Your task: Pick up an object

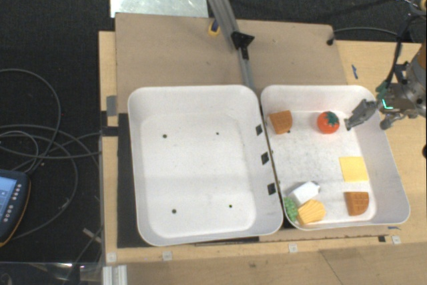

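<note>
The right bin (pixel 383 143) holds several small objects. A red round fruit with a green top (pixel 327 122) lies near its far side, and an orange-brown block (pixel 281 121) sits to its left. A flat yellow square (pixel 353 169) and a second orange-brown block (pixel 357 203) lie toward the front right. At the front left are a white piece (pixel 305 192), a yellow ridged piece (pixel 311 211) and a green piece (pixel 291 208). My gripper (pixel 373 118) hangs at the bin's far right corner, just right of the red fruit, open with nothing between its fingers.
The left bin (pixel 143 143) stands beside the right one, joined by black clips (pixel 265 157). A grey pole (pixel 223 3) slants over the bench's back. Cables and a handheld pendant (pixel 10 200) lie on the floor to the left.
</note>
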`<action>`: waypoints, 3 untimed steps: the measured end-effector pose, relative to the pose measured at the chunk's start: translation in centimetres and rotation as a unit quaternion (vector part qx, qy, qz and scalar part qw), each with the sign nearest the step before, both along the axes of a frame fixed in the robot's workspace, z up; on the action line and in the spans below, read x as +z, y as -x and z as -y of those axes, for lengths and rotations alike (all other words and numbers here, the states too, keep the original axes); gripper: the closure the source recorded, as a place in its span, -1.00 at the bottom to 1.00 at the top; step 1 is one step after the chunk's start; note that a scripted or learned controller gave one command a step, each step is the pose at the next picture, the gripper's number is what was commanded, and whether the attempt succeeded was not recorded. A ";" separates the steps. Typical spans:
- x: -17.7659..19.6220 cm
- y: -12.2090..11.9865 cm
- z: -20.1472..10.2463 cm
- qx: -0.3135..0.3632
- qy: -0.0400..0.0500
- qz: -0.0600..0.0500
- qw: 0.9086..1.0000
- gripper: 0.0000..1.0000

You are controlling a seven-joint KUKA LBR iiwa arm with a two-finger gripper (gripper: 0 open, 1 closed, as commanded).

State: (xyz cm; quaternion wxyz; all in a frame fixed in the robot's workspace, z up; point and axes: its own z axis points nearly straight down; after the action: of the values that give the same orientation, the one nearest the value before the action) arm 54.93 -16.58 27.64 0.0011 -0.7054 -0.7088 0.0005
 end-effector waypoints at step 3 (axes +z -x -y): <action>-8.2 0.0 0.2 -0.002 0.000 0.000 1.000 -1.00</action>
State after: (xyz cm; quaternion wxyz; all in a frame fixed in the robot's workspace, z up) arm 54.93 -16.78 19.43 0.0013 -0.7069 -0.7073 0.0006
